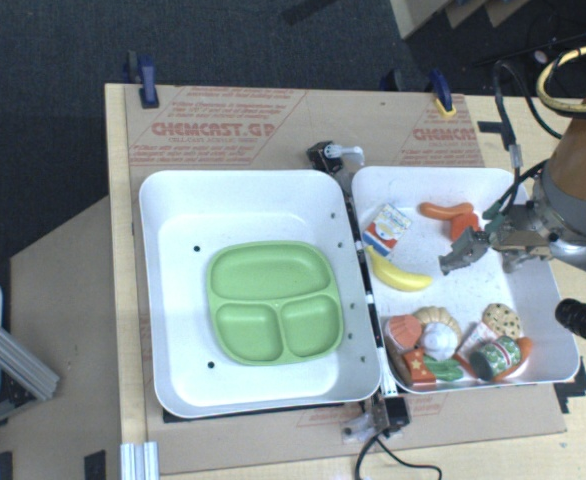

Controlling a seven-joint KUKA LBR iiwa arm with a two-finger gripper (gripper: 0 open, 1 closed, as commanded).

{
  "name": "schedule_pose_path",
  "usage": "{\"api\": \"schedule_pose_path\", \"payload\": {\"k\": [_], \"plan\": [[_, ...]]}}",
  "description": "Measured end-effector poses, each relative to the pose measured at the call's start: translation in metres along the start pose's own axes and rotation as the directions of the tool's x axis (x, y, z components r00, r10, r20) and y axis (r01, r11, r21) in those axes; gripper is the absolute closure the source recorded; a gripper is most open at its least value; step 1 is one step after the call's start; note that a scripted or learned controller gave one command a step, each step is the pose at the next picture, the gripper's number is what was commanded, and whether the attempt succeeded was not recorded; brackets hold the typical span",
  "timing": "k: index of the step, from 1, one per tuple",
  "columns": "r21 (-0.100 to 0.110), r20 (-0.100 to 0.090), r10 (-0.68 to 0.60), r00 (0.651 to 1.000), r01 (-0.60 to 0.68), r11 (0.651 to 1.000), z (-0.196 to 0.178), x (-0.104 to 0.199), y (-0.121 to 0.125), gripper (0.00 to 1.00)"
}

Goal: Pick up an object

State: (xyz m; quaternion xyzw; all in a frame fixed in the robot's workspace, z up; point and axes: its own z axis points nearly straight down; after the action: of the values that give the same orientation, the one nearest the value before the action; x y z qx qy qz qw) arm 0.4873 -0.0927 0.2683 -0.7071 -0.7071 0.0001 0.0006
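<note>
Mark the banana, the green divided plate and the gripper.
banana (399, 275): camera view, middle of its yellow body.
green divided plate (273, 268): camera view, bare top compartment.
gripper (457, 259): camera view, at its fingertips.

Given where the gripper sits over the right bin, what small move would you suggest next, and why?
Probably a short descent toward the banana: the gripper hangs just right of it in the right bin, holding nothing, and the banana lies apart from the other toys.
</note>
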Motion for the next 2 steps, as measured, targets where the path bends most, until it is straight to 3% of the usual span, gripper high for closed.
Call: {"api": "schedule_pose_path", "payload": {"k": [1,2], "plan": [[-0.003,0.003,0.004,1.0,-0.004,1.0,0.043,-0.067,0.042,0.0],[-0.007,0.003,-0.004,1.0,0.004,1.0,0.069,-0.062,0.132,0.0]]}}
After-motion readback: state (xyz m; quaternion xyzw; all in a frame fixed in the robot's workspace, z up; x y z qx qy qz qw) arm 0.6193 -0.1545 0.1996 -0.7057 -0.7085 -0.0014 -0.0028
